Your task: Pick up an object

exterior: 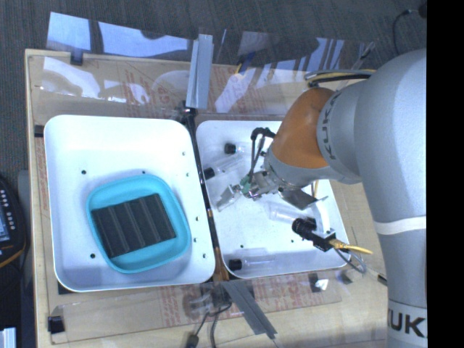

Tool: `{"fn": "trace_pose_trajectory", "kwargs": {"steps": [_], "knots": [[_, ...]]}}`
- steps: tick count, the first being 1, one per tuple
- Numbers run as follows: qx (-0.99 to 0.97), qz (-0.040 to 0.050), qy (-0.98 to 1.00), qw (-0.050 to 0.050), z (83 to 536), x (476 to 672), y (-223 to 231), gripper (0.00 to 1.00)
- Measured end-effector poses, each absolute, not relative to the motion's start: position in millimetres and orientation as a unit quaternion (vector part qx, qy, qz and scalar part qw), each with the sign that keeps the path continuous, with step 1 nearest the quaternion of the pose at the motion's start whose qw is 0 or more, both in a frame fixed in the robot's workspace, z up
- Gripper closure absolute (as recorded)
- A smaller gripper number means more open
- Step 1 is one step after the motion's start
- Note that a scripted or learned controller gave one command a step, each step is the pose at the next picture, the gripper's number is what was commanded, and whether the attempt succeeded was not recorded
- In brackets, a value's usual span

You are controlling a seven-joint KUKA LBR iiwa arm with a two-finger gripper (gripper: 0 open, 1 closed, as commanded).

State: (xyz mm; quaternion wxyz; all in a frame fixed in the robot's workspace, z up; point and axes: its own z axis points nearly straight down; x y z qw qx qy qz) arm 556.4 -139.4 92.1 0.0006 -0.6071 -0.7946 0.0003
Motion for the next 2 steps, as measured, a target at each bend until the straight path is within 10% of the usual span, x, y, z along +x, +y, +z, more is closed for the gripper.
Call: {"fn": "trace_pose_trajectory", "kwargs": {"steps": [1, 2], "knots": [[-0.751, 0.0012, -0.661, -0.002, 92, 496.1, -114, 0.0], [-0.823, 0.001, -0.569, -0.003, 106, 553.3, -97, 0.0]]}}
